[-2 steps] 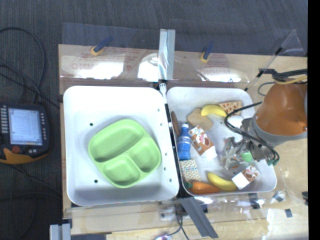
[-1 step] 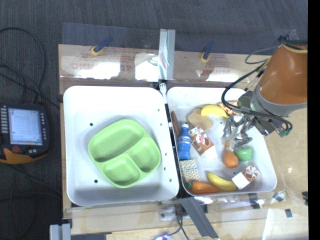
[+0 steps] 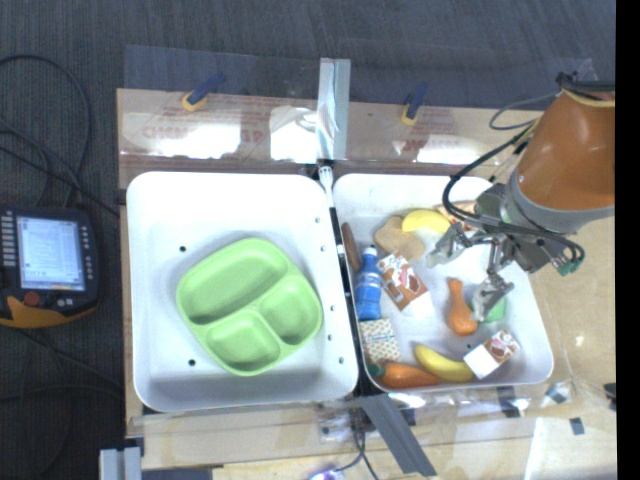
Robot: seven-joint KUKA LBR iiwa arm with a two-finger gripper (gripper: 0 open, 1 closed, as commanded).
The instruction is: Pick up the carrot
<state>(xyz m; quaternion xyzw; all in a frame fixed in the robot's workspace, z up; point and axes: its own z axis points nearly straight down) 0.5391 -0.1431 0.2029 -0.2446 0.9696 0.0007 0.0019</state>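
A long, tapered orange-red carrot (image 3: pixel 405 375) lies along the front wall of the right bin (image 3: pixel 530 313), left of a banana (image 3: pixel 442 362). A second orange piece (image 3: pixel 459 310), with a narrow neck and a rounded end, lies mid-bin; I cannot tell what it is. My gripper (image 3: pixel 467 272) hangs over the right bin's right half, open, with its fingers spread. One fingertip (image 3: pixel 441 252) is near a yellow item, the other sits just right of the necked orange piece. Nothing is between the fingers. The carrot lies well in front of and left of the gripper.
The right bin also holds a blue bottle (image 3: pixel 369 284), a red-and-white packet (image 3: pixel 404 281), a yellow item (image 3: pixel 426 221), a small green thing (image 3: pixel 497 310), a white box (image 3: pixel 492 354) and a patterned packet (image 3: pixel 379 340). A green divided plate (image 3: pixel 250 303) sits in the left bin.
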